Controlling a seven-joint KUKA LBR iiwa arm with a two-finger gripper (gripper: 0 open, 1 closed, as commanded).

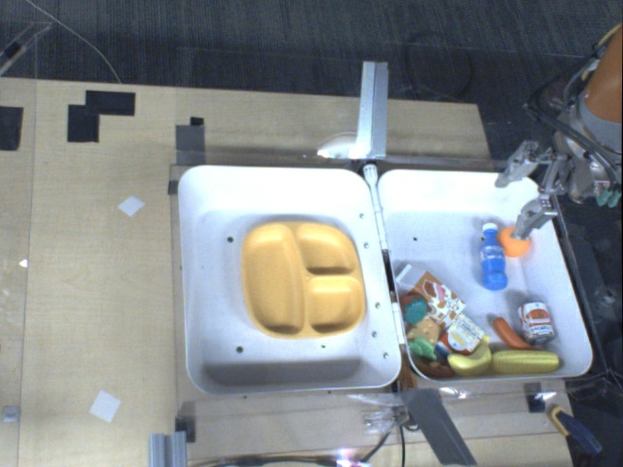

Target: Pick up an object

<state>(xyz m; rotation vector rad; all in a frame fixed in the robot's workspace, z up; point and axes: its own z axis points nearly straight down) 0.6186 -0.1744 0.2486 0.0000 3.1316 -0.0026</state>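
My gripper [527, 193] hangs over the back right corner of the right bin [438, 197], open, with nothing between its fingers. Its lower fingertip is just above a small orange object [516, 245]. Beside that lies a blue bottle [494, 261] with a white cap. Toward the bin's front are a small can [535, 321], an orange-red carrot-like piece [505, 332], a yellow banana-like piece [526, 361] and a pile of packets and small toys [443, 324].
The left bin [209, 261] holds a yellow divided tray [300, 278] at its middle. A metal post [373, 110] rises behind the seam between the bins. The right bin's back left floor is bare white.
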